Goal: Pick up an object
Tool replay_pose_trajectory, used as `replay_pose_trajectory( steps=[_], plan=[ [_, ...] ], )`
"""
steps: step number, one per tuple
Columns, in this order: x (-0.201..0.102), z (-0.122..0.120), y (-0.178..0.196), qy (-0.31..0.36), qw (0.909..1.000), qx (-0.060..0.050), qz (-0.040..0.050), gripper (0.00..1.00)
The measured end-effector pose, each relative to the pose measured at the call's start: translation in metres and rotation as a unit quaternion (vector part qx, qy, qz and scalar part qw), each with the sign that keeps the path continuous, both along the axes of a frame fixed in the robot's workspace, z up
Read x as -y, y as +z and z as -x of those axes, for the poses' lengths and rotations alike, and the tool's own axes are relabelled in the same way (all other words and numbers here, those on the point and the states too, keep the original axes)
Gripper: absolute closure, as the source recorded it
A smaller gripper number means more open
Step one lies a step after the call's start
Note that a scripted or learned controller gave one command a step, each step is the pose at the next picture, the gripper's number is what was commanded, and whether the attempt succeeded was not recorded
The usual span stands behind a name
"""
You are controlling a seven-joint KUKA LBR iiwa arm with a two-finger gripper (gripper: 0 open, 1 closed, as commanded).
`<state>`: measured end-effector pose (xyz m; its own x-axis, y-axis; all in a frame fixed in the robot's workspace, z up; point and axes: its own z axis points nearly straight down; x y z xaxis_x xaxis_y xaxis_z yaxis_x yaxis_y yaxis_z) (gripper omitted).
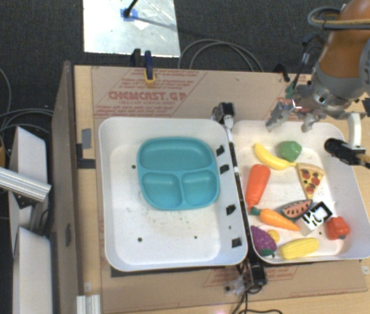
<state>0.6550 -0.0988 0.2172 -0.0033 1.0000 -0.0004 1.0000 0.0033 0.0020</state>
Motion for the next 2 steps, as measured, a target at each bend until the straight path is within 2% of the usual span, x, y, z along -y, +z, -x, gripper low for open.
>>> replay_pose_trajectory(
  steps=[1,2],
  plan=[
    [0.0271,0.0032,-0.1074,0.001,1.0000,0.002,-0.0001,0.00],
    [0.0275,0.0031,-0.0991,0.001,1.0000,0.002,-0.0003,1.00]
  ],
)
